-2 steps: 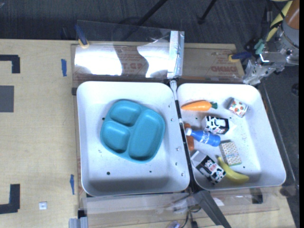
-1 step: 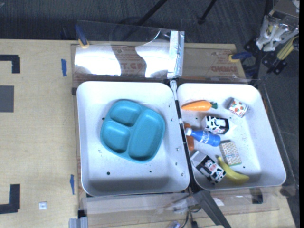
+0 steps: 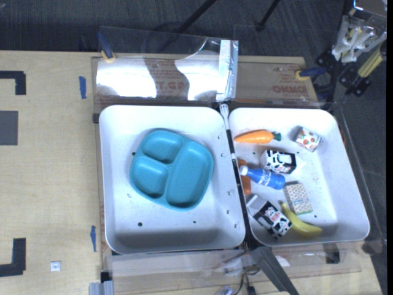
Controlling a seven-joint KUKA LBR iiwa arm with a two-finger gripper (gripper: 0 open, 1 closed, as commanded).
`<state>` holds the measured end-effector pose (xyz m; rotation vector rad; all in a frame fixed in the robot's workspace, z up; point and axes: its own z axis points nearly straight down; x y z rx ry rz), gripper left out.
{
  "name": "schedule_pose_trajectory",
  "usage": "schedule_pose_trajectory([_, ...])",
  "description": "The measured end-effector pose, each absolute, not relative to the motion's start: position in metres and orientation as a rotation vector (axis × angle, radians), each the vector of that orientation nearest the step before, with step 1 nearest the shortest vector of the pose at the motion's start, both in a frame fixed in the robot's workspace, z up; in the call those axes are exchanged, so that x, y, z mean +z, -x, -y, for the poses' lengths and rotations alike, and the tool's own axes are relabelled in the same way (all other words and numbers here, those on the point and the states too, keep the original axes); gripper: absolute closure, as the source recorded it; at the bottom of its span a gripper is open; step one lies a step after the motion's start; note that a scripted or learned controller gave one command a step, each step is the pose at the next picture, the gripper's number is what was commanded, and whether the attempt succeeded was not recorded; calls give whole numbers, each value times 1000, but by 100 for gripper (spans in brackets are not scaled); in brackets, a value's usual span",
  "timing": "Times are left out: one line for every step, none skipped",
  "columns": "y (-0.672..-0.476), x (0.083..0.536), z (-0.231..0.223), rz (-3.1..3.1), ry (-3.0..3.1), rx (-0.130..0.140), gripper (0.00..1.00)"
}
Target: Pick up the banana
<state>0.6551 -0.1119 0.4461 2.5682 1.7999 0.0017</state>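
Observation:
The yellow banana (image 3: 302,225) lies at the front of the right bin (image 3: 344,165), near its front rim. It touches a black-and-white patterned toy (image 3: 272,219) on its left, and a tan waffle-textured block (image 3: 298,197) sits just behind it. My gripper (image 3: 357,37) hangs at the top right, beyond the back corner of the right bin and far from the banana.
The right bin also holds an orange carrot (image 3: 253,137), a spotted cube (image 3: 307,139), a cow-patterned toy (image 3: 280,161) and a blue bottle (image 3: 265,177). A blue divided plate (image 3: 172,168) fills the middle of the left bin (image 3: 116,128). A shiny sheet (image 3: 166,75) lies behind it.

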Motion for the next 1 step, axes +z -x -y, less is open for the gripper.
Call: schedule_pose_trajectory([-667, 412, 143, -1575, -2720, -4, 100])
